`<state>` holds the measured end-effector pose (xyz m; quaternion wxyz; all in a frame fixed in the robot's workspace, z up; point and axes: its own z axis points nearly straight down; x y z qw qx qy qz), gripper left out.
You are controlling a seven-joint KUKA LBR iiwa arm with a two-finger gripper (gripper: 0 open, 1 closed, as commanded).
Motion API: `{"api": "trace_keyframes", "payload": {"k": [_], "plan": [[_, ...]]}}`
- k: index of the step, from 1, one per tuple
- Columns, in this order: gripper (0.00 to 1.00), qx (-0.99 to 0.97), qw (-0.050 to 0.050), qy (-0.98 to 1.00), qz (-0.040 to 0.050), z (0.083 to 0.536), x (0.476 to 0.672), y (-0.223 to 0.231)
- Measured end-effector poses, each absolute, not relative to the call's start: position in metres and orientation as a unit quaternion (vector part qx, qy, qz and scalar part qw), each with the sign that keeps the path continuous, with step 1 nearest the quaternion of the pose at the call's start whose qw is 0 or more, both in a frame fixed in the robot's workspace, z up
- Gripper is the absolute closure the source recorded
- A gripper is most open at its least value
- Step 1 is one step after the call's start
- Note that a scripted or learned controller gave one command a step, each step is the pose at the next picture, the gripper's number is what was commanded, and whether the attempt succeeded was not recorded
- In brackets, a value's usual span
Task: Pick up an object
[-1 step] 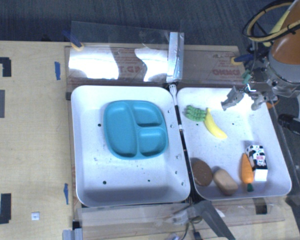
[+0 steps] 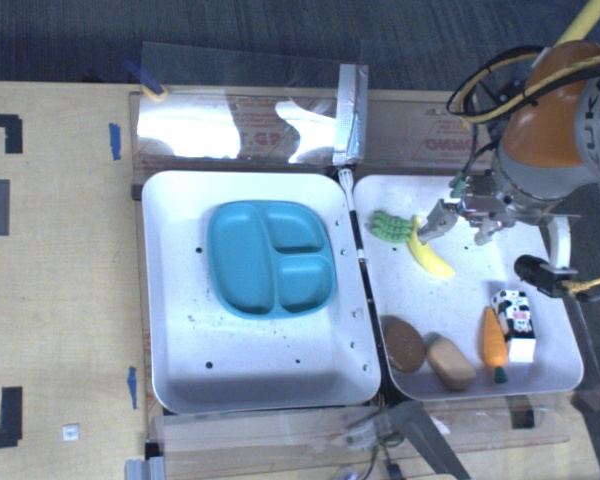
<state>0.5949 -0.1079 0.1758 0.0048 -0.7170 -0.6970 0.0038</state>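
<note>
Over the right bin (image 2: pixel 550 368), toward its far edge, the gripper (image 2: pixel 464 222) hangs with its two fingers spread apart and nothing between them; one finger (image 2: pixel 438 219) points left and down, the other (image 2: pixel 485 230) sits just to its right. Just below the left finger lies a yellow banana (image 2: pixel 430 257), slanting down to the right, its upper end close beside the fingertip, though whether they touch cannot be told. Left of the banana, and touching its upper end, is a green ridged toy (image 2: pixel 387 227), near the bin's left wall. Well apart from the gripper, along the near side of the bin, lie a dark brown oval piece (image 2: pixel 404 344) and, just beside it on the right, a tan potato-like piece (image 2: pixel 451 360). Farther right stands an orange carrot (image 2: pixel 494 341) with its green tip toward the near edge, and touching its right side is a small black-and-white cow (image 2: pixel 517 317) figure on a white block. The left bin (image 2: pixel 180 368) holds a blue divided plate (image 2: pixel 272 258), near its middle. The grey arm with its orange band (image 2: pixel 545 118) reaches in from the right above the bin's far corner.
</note>
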Motion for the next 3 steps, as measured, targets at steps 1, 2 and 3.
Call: {"api": "trace_keyframes", "payload": {"k": [1,2,3], "plan": [[0.00,-0.701,-0.002,-0.713,-0.0019,0.086,0.635,-0.114],[1.00,-0.702,-0.003,-0.712,-0.0031,0.096,0.637,-0.115],[1.00,-0.716,-0.002,-0.698,-0.0033,0.195,0.637,-0.052]]}}
